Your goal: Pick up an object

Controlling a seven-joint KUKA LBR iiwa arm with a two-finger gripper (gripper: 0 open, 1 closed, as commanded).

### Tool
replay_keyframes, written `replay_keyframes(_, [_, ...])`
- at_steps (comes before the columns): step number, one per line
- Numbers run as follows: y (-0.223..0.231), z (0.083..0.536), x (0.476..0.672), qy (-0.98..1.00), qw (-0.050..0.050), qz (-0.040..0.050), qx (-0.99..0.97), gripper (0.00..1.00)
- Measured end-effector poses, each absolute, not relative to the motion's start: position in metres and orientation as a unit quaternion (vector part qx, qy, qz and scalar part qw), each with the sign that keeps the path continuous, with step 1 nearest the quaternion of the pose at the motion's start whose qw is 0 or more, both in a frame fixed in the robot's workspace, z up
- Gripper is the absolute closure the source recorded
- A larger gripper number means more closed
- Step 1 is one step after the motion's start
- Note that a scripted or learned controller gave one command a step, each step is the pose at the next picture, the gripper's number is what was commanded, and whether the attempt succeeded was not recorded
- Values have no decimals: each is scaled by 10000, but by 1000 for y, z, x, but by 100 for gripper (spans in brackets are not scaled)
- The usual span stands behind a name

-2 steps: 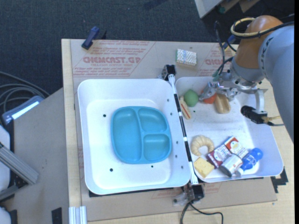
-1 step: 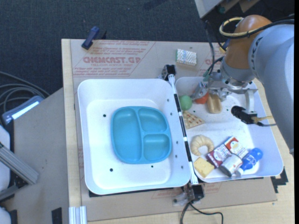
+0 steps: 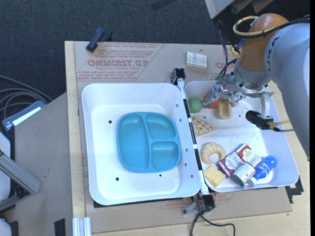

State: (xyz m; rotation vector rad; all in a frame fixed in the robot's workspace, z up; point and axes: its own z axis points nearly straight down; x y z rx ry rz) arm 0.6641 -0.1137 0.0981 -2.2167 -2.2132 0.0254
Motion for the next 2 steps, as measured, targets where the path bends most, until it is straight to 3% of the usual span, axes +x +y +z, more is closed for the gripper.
replay_keyframes(1, [-52,186,622,-7079,-4,-12,-7063,100])
replay_keyframes(2, [-54,185,621,-7074,7,2,-7068,0])
